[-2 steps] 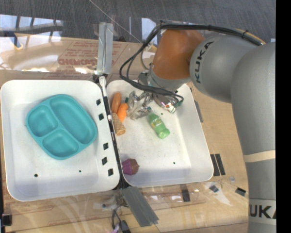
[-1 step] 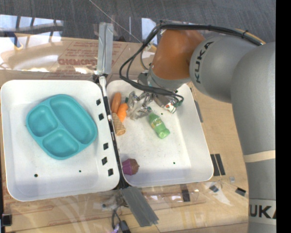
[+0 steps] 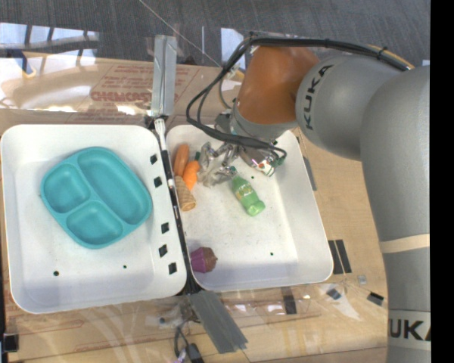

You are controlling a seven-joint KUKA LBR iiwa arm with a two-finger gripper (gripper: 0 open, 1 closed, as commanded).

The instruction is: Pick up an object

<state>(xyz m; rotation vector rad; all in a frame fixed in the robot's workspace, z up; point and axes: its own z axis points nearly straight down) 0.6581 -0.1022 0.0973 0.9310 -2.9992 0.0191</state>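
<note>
one arm [image 3: 340, 104] over right bin [image 3: 287, 255]

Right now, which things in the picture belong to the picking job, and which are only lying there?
For the job:
gripper
carrot
green bottle
brown cork-like piece
purple object
right bin, which holds them

Only lying there:
teal divided plate
left bin, which holds the plate

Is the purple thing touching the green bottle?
Apart. The camera view shows bare white bin floor between the purple thing, near the bin's front edge, and the green bottle.
</note>
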